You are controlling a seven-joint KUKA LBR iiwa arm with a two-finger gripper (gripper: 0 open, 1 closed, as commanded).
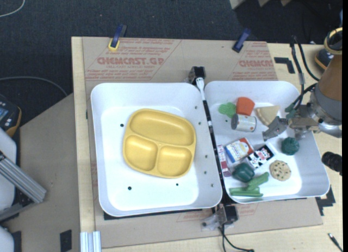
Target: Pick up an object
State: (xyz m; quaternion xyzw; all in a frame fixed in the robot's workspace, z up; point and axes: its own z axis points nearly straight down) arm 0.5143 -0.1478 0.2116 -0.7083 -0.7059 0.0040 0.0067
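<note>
I see the left bin (pixel 103 137) holding a yellow divided plate (pixel 159 142). The right bin (pixel 310 180) holds a cookie (pixel 280 170), a green ball (pixel 290 146), an orange block (pixel 245 105) and a small carton (pixel 237 150). My tool (pixel 283 127) hangs over this bin, released, grasping nothing.

A yellow three-compartment tray (pixel 159 149) lies in the left white bin (pixel 106 137), near its middle and turned a little. The right white bin (pixel 310 177) sits just beside it, their inner rims touching along a black strip (pixel 211 137). Both rest on a brown board (pixel 163 55) printed with red lettering, which covers the counter (pixel 60 153). A blue and yellow clamp (pixel 116 38) grips the board's far edge on the left; a blue clamp (pixel 241 40) grips it further right. Dark carpet (pixel 81 1) lies beyond, with a thin white cable loop (pixel 12 1) at the far left.
</note>
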